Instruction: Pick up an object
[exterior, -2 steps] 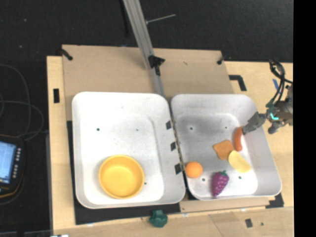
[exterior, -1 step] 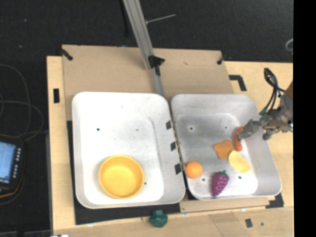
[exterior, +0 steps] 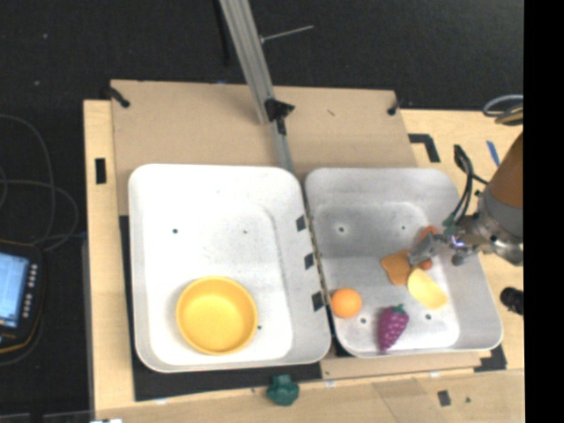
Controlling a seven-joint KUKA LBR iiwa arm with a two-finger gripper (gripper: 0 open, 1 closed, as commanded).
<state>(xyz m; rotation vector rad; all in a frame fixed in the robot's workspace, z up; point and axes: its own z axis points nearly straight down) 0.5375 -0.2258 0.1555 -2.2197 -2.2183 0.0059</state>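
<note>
In the right bin (exterior: 370, 196) lie an orange ball (exterior: 346, 303), a purple grape bunch (exterior: 392, 325), a yellow lemon-like piece (exterior: 426, 289) and a flat orange piece (exterior: 397, 268). My gripper (exterior: 429, 247) reaches in from the right and hangs low over the bin, just above the flat orange piece and the yellow piece. Something small and orange-red (exterior: 426, 233) shows at its tip. A yellow bowl (exterior: 216, 314) sits at the front of the left bin (exterior: 211, 210).
A slanted metal rail (exterior: 251, 51) runs from the top down to the seam between the bins. A small green object (exterior: 282, 390) lies on the bench in front of the bins. Cables and a tablet (exterior: 13, 293) are at far left.
</note>
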